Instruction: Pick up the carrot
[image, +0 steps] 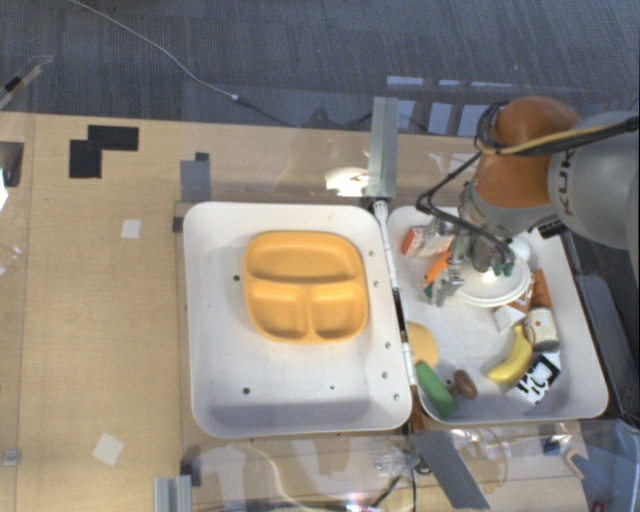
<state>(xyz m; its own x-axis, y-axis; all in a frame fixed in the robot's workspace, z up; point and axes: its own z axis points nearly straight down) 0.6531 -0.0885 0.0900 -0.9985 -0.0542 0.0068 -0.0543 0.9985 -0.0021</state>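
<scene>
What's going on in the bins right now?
The grey KUKA arm is reaching into the right white bin, its gripper down beside the small orange carrot. A yellow banana and green vegetable lie nearer the front. The left white bin holds a yellow divided tray.

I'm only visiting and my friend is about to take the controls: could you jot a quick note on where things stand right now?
Hand: low in the right bin, right by the carrot; whether it grips anything can't be told from this view.
Carrot: orange, at the upper left of the right bin, beside a white plate.
Also there: banana and a green vegetable. Yellow tray sits in the left bin.
Done: hand brought to the carrot.
Left: confirm a grip, then lift.
</scene>
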